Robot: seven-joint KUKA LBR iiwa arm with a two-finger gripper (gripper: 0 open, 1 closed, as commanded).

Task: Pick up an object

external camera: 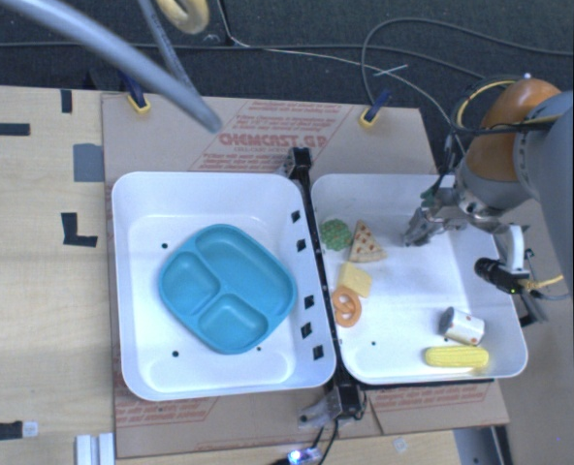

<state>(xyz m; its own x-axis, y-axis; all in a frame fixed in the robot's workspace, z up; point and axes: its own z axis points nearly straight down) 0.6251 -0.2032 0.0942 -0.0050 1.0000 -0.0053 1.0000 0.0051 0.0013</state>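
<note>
My gripper (418,232) hangs low over the back of the right bin (403,356), its dark fingers pointing down and left toward the bin floor. Nothing shows between them. To its left lie a green broccoli piece (335,233), a pizza slice (365,245), a yellow cheese wedge (356,280) and an orange pretzel (346,307). Near the bin's front right corner are a small white and grey can (462,326) and a yellow corn cob (456,357).
The left bin (137,356) holds a blue divided plate (227,287). A black clip divider (306,250) joins the two bins. The arm's orange band (520,105) and grey body stand at the right edge, with cables behind the bins.
</note>
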